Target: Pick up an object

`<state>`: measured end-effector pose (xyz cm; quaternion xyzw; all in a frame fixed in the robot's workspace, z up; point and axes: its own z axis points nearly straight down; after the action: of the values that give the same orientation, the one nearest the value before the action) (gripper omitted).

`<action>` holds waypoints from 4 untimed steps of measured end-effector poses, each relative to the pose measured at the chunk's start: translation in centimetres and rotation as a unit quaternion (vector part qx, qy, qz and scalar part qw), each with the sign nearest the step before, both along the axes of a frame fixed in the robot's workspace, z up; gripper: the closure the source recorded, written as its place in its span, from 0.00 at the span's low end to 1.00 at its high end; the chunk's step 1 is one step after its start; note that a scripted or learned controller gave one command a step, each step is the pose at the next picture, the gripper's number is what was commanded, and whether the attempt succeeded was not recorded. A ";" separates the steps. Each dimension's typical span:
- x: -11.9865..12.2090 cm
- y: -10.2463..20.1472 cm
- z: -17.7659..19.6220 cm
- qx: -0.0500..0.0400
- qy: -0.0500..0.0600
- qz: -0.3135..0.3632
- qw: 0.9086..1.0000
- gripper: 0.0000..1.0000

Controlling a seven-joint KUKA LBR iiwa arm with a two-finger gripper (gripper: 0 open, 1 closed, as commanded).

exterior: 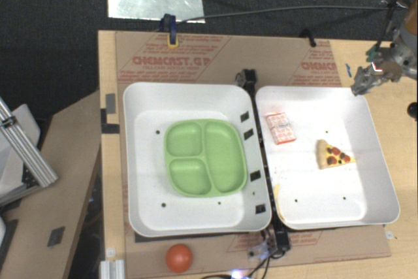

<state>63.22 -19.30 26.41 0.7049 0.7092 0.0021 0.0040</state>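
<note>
Pincer (363, 83): I see it at the right bin's (372, 206) far corner; grip unclear.
Progress: nothing lifted; I judge pizza slice (332, 155) and packet (279, 128) still waiting.

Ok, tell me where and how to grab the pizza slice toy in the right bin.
Take the pizza slice from straight above, since it lies flat on the right bin floor with open space around it. Close across its two straight sides near the wide crust end at the view's left, probably the firmest hold. The end effector sits above the bin's far corner.
</note>
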 end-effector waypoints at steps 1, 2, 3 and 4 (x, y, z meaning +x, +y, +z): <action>-1.9 4.8 -1.5 0.002 0.004 0.001 1.000 1.00; -3.2 10.8 -2.1 0.002 0.004 0.001 1.000 1.00; -3.8 16.1 -2.5 0.002 0.004 0.002 1.000 1.00; -5.9 22.1 -2.9 0.003 0.005 0.002 1.000 1.00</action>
<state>57.35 2.83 23.53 0.7036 0.7106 0.0006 -0.0012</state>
